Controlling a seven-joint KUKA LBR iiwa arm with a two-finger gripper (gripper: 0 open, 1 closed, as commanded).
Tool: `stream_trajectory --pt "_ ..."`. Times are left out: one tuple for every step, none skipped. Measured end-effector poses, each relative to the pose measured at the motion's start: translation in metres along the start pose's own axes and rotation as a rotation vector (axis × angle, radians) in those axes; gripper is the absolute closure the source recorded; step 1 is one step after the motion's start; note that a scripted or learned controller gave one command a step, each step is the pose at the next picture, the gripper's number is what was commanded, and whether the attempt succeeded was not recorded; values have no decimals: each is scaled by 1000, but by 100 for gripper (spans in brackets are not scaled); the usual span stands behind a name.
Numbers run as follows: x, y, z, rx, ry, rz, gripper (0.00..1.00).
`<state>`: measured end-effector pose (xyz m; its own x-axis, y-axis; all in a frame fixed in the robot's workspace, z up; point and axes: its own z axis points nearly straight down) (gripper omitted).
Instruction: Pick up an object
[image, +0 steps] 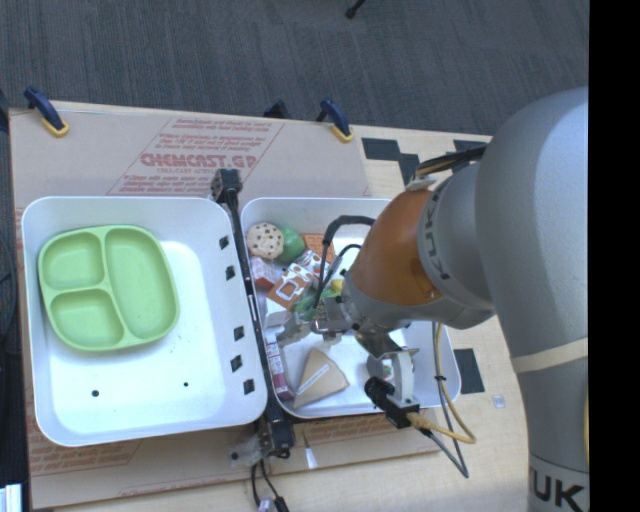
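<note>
The right bin (340, 407) holds a pile of small things. A round speckled cookie (264, 238) and a green piece (291, 242) lie at its far left corner. Below them sits a red and white packet (289, 286). A tan wedge (319, 377) rests near the front wall, with a dark red bar (274, 368) along the left wall. My gripper (321, 306) hangs low over the middle of the pile, just above the wedge and right of the packet. The wrist and its orange band (398, 262) cover the bin's right half and hide whatever is under the gripper.
The left bin (130, 425) carries a light green divided plate (105, 288) in its far left part. A black divider with clips (240, 300) runs between the bins. Cardboard (200, 150) lies behind them, with blue clamps on its edge.
</note>
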<state>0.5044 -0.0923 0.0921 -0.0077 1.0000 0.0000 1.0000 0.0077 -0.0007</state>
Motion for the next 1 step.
stream_trajectory --pt "-1 1 -11 0 -3 -6 100"
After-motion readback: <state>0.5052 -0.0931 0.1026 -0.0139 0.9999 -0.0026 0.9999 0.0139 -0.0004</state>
